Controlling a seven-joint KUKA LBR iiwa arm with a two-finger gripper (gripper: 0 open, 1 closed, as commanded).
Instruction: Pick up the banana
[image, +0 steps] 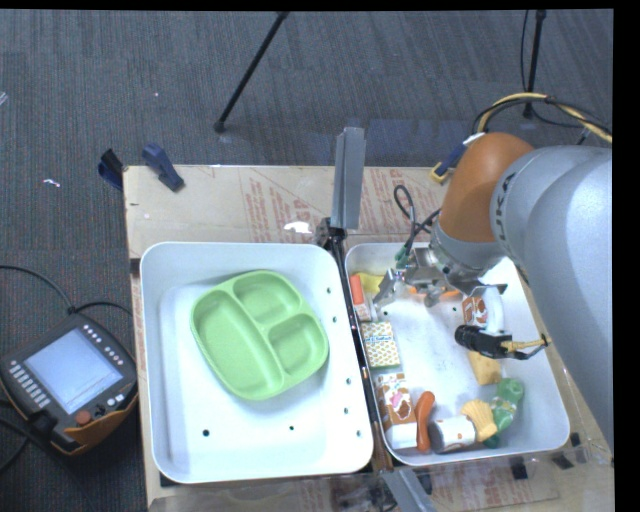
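One arm (540, 220) reaching from right, bent low over right bin (545, 420); end effector (415, 280) near banana (368, 283), grip state unclear.

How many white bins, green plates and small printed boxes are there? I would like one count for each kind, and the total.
White bins: 2
Green plate: 1
Small printed boxes: 2
Total: 5
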